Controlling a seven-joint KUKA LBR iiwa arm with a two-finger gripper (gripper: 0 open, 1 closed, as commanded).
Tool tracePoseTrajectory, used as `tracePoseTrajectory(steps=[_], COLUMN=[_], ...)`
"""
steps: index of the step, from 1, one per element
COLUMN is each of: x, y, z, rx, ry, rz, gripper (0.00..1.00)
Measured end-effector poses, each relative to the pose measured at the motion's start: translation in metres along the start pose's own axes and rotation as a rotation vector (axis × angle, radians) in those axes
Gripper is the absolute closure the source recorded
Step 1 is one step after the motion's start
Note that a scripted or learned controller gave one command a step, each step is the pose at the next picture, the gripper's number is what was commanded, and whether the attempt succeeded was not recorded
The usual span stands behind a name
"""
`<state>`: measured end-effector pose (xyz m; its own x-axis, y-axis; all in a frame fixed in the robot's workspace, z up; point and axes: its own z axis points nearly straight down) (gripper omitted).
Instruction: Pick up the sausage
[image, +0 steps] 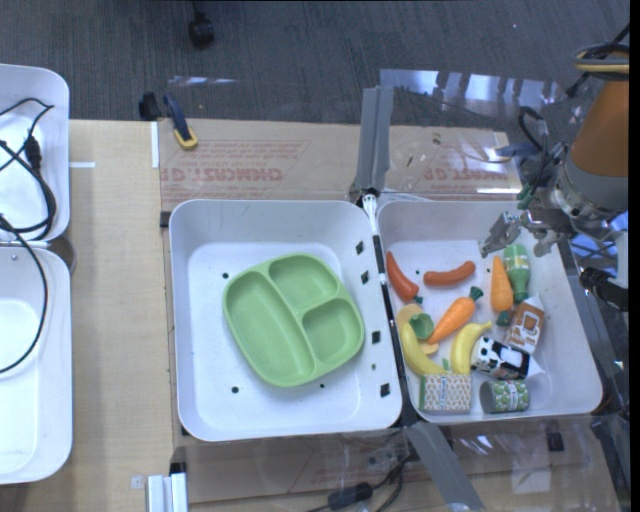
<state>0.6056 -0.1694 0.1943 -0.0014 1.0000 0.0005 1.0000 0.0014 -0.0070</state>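
The sausage (449, 273) is a short orange-red link lying nearly level on the floor of the right bin (575, 340), in its upper middle. Nothing rests on it. My gripper (518, 235) hangs over the bin's upper right part, to the right of the sausage and a little farther back. Its fingers (496, 238) stand spread, open, with nothing between them. A green bottle (517, 268) lies just below the gripper.
Near the sausage lie a red pepper (402, 277), a carrot (455, 312), two bananas (415, 345), an orange piece (501, 285), a small carton (524, 327), a can (507, 396) and a box (446, 392). The left bin (200, 300) holds a green divided plate (292, 318).
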Motion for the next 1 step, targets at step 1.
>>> tracePoseTrajectory(steps=[1], x=[0.0307], y=[0.0131], z=[0.0966], rx=[-0.002], ry=[0.000], rz=[-0.016], gripper=[0.00])
